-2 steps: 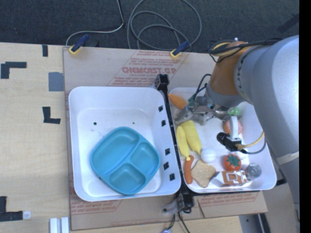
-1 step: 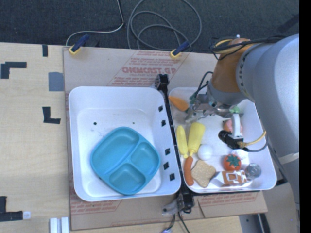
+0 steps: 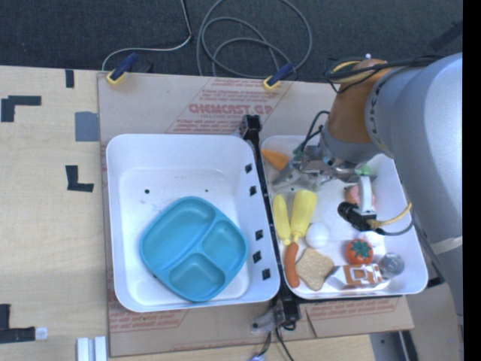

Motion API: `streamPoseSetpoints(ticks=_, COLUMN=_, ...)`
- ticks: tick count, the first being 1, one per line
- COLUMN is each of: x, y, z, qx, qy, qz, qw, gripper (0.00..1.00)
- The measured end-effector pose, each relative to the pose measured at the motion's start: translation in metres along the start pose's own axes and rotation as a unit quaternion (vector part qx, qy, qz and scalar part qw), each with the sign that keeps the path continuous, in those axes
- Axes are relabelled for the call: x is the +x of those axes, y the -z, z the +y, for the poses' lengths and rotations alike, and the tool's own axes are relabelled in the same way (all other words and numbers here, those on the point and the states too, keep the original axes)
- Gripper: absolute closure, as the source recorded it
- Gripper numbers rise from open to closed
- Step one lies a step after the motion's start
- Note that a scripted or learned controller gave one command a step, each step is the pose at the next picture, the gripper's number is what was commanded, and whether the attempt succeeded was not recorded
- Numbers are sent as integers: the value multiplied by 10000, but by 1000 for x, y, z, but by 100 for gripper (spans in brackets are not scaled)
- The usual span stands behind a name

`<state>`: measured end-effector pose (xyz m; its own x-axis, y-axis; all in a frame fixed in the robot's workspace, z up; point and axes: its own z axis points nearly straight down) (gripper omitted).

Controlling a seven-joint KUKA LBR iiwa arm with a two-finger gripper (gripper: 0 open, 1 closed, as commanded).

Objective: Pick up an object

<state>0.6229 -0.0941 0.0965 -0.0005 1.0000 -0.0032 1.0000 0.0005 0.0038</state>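
Note:
My gripper (image 3: 304, 170) is low in the right bin (image 3: 412, 224), near its upper left corner, under the orange band of the wrist (image 3: 349, 119). It hangs just above the top ends of a yellow banana (image 3: 280, 216) and a yellow corn cob (image 3: 304, 212). An orange carrot (image 3: 273, 159) lies just left of it against the bin wall. Nothing can be seen held in the gripper.
Lower in the right bin lie a white egg (image 3: 317, 236), a sausage (image 3: 291, 265), a bread slice (image 3: 313, 268), a tomato (image 3: 359, 251) and other small toys. The left bin (image 3: 128, 164) holds a blue divided plate (image 3: 194, 248). A black divider (image 3: 259, 201) separates the bins.

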Motion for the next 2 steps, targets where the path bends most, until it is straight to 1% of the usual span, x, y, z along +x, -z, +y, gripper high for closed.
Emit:
streamPoseSetpoints(ticks=1, x=-10, y=-10, z=-44, qx=-13, qy=-4, qz=8, qw=10000, gripper=0)
streamPoseSetpoints(ticks=2, x=-10, y=1, z=-43, qx=-7, qy=1, qz=5, qw=10000, gripper=100)
